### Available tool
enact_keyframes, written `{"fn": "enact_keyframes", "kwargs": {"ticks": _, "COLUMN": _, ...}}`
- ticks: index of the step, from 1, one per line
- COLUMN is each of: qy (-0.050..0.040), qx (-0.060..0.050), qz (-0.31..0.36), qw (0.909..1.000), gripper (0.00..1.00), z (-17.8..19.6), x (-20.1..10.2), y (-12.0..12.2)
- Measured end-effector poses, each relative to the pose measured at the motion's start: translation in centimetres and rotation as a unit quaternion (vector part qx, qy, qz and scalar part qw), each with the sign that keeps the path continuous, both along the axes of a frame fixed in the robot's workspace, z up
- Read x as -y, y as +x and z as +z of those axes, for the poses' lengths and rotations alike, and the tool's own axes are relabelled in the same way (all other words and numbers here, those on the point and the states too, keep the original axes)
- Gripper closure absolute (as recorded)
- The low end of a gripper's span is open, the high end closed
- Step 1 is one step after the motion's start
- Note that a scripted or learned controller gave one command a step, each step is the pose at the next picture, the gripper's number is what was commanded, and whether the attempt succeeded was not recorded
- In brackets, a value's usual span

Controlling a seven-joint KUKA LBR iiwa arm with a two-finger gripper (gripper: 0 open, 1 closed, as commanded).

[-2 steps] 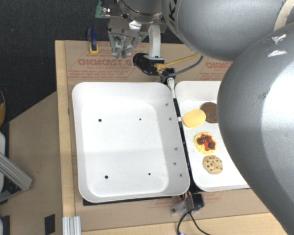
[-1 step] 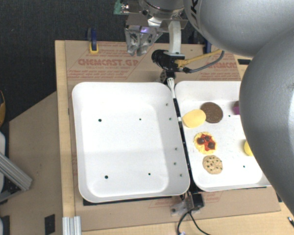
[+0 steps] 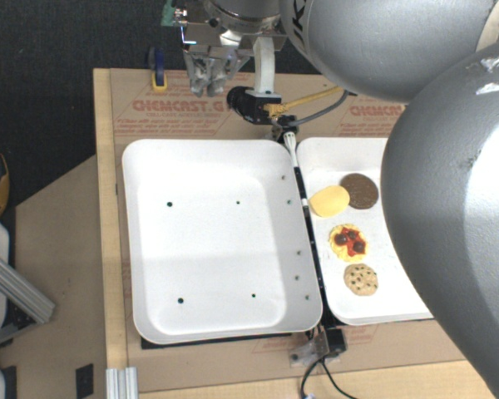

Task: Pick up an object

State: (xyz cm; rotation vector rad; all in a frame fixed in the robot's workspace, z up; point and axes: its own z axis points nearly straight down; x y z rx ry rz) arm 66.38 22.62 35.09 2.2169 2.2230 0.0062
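- Four flat round pretend foods lie in the right-hand shallow white bin [image 3: 374, 310], all near its left wall
- Nearest that wall is a pale yellow rounded piece [image 3: 328, 200], which touches a dark brown round cookie [image 3: 360, 191] on its right
- Below these two lies a small yellow disc with red and dark toppings [image 3: 348, 241], a little apart from them
- Lowest of the four is a tan chocolate-chip cookie [image 3: 361, 279], just under the topped disc
- Beside it, the left-hand shallow white bin [image 3: 216, 239] shows only its bare floor with four small dark dots
- Both bins rest on a brown cardboard sheet printed with red lettering [image 3: 170, 105]
- At the top of the view the two-finger gripper [image 3: 209, 77] hangs beyond the far rim of the left bin, over the cardboard, well apart from the foods; nothing lies between its fingers, and whether they stand apart or together I cannot tell
- Grey arm links [image 3: 399, 40] cover the upper right, hiding the right part of the right bin
- A small blue and yellow clamp [image 3: 158, 69] sits at the far left edge of the cardboard
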Motion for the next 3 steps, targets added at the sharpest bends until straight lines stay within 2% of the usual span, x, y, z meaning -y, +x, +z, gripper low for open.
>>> {"fn": "enact_keyframes", "kwargs": {"ticks": 1, "qy": -0.0013, "qx": -0.004, "qz": -0.003, "qw": 1.0000, "gripper": 1.00, "z": -0.6, "x": 3.1, "y": 0.1}}
{"fn": "enact_keyframes", "kwargs": {"ticks": 2, "qy": -0.0009, "qx": -0.004, "qz": 0.000, "qw": 1.0000, "gripper": 1.00, "z": -2.2, "x": 0.0, "y": -2.2}}
{"fn": "enact_keyframes", "kwargs": {"ticks": 3, "qy": -0.0016, "qx": -0.005, "qz": -0.001, "qw": 1.0000, "gripper": 1.00, "z": -5.1, "x": 0.2, "y": -1.8}}
